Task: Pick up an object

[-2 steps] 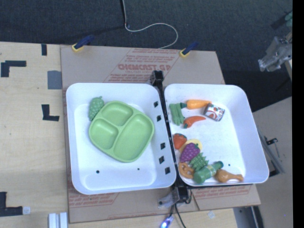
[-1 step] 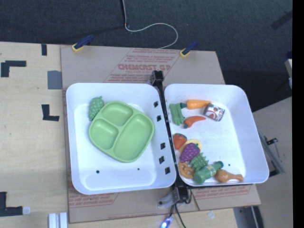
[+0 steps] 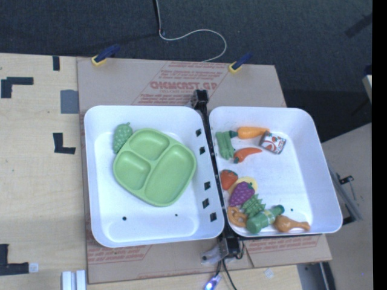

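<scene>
Right now you have the toys bunched in the right bin [image 3: 302, 162]: a small can [image 3: 272, 142] lies just right of the carrot [image 3: 251, 132], purple grapes [image 3: 240, 193] below them. Left of that bin, the green divided plate [image 3: 155, 167] sits with green grapes [image 3: 122, 136] touching its upper-left edge.

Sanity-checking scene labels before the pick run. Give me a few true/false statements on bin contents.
1. The green divided plate lies in the left bin. True.
2. The green grapes sit in the right bin. False: they lie in the left bin, touching the plate's edge.
3. A small can lies in the right bin. True.
4. The purple grapes rest on the plate. False: they are in the right bin.
</scene>
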Tool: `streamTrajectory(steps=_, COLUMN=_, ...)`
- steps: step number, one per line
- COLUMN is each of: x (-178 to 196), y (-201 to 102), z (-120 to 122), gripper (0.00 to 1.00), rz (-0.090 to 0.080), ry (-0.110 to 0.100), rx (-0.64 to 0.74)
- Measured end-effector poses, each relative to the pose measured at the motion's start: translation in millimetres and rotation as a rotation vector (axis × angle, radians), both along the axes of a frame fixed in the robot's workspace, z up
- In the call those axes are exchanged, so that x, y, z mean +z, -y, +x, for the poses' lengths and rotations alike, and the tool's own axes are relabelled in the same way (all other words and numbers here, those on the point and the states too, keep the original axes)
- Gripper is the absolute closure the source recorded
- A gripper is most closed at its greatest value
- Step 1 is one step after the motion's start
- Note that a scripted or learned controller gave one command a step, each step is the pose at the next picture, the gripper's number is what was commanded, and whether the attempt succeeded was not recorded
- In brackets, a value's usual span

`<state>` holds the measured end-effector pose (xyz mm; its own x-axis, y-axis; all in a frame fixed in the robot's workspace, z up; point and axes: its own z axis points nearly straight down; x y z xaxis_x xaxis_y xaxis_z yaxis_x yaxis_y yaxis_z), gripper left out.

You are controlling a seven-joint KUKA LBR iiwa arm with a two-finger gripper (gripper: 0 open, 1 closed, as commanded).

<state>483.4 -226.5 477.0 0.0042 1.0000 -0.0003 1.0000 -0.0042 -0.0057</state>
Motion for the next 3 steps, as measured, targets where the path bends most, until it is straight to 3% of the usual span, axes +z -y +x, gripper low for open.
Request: streamTrajectory(steps=3, x=34.6, y=-3.1, z=2.3, gripper=1.00, rz=-0.007, ry=0.007, rx=0.006)
